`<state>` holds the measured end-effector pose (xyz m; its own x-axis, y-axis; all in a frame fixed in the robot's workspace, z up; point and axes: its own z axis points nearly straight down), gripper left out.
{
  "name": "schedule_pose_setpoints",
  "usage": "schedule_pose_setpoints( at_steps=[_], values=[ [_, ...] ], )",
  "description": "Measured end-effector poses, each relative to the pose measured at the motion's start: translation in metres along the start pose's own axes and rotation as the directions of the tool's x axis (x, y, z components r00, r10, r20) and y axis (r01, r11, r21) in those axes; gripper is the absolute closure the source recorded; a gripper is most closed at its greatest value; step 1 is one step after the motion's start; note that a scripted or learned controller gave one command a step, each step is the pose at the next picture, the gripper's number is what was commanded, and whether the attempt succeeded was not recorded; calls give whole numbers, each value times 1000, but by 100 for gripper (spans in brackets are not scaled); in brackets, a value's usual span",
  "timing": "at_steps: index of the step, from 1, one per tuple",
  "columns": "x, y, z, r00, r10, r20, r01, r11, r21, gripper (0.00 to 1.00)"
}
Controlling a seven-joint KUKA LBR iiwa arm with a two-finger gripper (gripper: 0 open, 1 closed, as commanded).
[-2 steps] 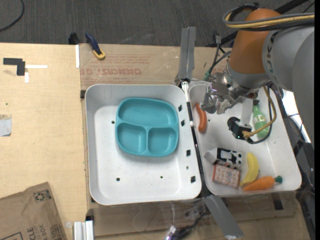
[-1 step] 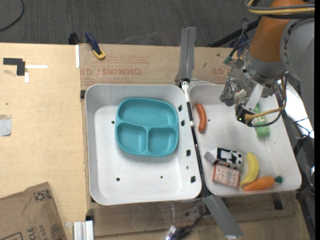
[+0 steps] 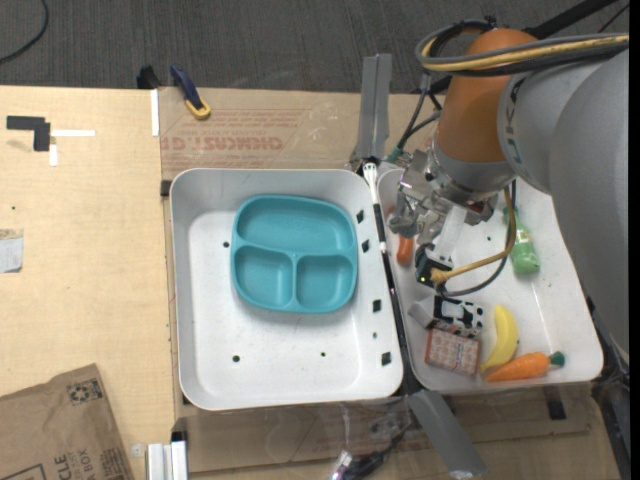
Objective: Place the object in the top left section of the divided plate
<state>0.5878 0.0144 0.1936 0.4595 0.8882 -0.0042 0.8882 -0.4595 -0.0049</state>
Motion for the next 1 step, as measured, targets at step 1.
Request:
schedule_pose_setpoints(
  at_steps=[1],
  values=[
    [50,9,3,997,84,-1,-84,997,-2,100]
  ],
)
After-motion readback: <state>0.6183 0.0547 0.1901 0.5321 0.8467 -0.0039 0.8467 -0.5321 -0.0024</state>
